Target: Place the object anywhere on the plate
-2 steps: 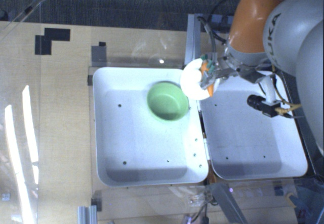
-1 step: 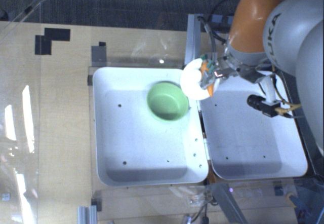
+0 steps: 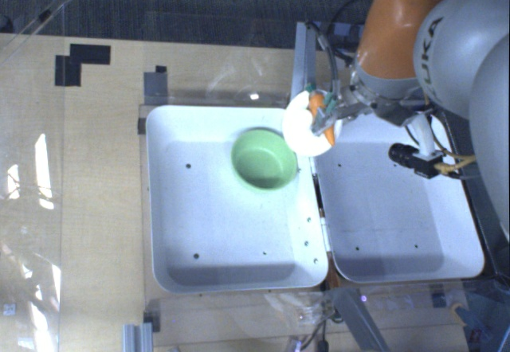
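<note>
Gripper pinches an orange object between its fingers, right over a white plate tipped across the divide between the bins. Placement looks imminent: it needs only lowering and letting go. "KUKA" lettering partly reads on the arm above.

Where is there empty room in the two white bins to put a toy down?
The left bin has bare floor left of and below the green bowl. The right bin has a wide bare floor across its middle and near side. It is crowded at the top between the bins, where the white plate, an orange object and the end effector bunch together.
</note>
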